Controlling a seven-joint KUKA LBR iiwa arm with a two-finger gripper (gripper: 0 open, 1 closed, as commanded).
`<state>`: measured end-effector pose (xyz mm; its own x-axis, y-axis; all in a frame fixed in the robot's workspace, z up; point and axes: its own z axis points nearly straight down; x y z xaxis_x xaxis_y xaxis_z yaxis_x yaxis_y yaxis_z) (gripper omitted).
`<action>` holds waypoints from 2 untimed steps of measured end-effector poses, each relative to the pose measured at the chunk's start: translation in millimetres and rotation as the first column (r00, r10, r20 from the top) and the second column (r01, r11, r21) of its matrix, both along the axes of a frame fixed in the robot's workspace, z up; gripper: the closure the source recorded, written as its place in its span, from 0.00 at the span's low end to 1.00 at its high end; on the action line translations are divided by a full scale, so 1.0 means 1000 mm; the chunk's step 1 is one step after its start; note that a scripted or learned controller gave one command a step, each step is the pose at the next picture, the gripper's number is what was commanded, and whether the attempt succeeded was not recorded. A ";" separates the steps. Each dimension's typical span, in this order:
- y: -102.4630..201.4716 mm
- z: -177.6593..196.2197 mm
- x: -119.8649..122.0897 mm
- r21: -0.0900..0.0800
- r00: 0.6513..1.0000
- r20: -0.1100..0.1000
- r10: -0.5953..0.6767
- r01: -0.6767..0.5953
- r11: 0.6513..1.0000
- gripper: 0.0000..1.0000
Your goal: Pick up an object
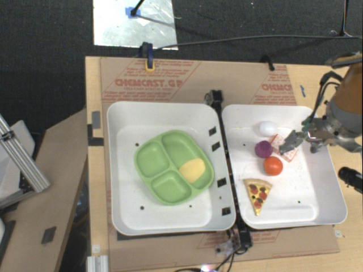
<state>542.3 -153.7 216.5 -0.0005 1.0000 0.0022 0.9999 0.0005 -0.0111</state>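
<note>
The right bin (326,200) holds a white egg (266,128), a purple ball-like piece (262,148), a red tomato (273,165) and a pizza slice (258,194). My gripper (291,143) reaches in from the right and sits low in this bin, just right of the purple piece and above the tomato. A small red-and-white item (282,151) lies partly under its tip. Whether it touches that item cannot be made out.
The left bin (122,152) holds a green divided plate (152,160) with a yellow piece (192,169) in its right compartment. A black divider with clips (222,152) runs between the bins. A blue clamp (147,54) sits on the bench's back edge.
</note>
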 end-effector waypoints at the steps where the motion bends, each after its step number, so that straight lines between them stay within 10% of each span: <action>1: 0.000 0.007 0.003 -0.002 1.000 0.012 0.003 -0.003 1.000 0.00; 2: 0.004 -0.036 0.000 -0.002 1.000 0.009 0.001 -0.001 1.000 0.00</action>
